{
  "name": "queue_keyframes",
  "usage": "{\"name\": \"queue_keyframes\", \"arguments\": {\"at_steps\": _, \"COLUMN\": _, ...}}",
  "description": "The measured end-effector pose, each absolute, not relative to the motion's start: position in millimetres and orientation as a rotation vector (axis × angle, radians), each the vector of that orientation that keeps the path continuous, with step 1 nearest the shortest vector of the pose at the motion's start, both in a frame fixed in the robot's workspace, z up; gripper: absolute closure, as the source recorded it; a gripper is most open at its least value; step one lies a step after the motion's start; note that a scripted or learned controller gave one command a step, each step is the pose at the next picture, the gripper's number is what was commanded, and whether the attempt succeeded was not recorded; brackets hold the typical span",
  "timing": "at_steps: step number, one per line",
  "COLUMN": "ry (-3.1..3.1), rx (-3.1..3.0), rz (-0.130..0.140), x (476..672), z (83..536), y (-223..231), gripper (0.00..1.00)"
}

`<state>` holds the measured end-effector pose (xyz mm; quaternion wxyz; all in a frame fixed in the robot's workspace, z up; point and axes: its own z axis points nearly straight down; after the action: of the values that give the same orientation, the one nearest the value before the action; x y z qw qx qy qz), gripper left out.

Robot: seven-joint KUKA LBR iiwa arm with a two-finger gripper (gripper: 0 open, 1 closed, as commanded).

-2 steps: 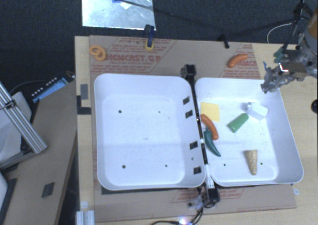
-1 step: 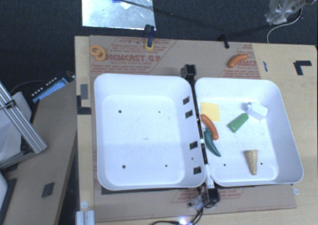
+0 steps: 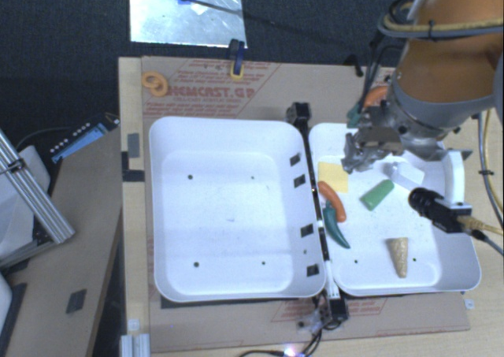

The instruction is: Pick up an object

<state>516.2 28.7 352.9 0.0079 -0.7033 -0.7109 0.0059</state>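
Camera view: grey 2-finger gripper [image 3: 356, 160], finger state indiscernible, over right white bin [image 3: 461, 265], above yellow square block [image 3: 334, 176].

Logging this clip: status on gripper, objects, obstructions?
Gripper low over right bin, above yellow block. Green block, cone, orange and teal peppers loose. Nothing visibly held.

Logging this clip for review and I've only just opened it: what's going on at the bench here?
A KUKA arm reaches in from the right, its gripper hanging over the back of the right bin. Nothing can be seen held in it. Below and beside it in that bin lie a yellow block, a green block, an orange and teal pepper-shaped pair by the divider, a cone and a white piece. The left bin sits alongside.
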Motion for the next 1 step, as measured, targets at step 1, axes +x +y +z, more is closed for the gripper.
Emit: {"name": "queue_keyframes", "arguments": {"at_steps": 1, "ry": -2.232, "rx": -2.219, "rz": -0.007, "x": 605.9, "z": 368.0, "y": 29.3, "gripper": 1.0}}
